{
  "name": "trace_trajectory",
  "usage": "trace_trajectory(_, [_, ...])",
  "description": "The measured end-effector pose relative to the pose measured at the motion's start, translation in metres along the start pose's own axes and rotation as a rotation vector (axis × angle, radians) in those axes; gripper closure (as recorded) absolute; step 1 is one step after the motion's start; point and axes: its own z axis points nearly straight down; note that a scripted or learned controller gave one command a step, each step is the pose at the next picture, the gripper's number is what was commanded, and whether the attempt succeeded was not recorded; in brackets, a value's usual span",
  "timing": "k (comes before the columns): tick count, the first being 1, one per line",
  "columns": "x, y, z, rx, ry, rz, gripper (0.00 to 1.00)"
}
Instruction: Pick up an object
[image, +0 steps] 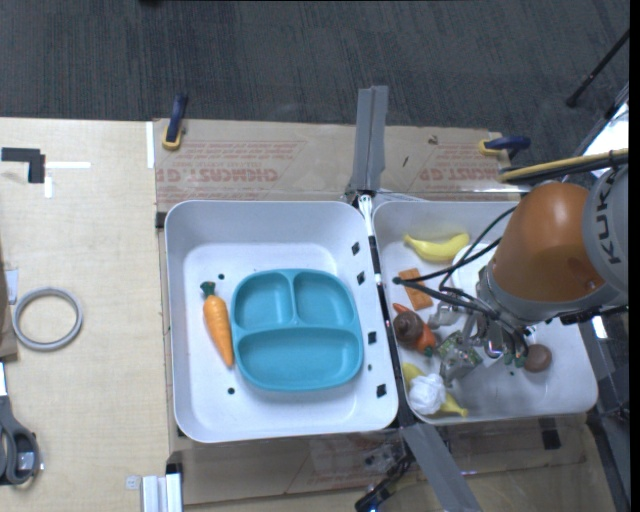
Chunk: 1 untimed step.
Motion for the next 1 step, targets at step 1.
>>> trace_trajectory(1, [0.0116,0.0002,0.0005,-0.001,0.001,0.038,0.0])
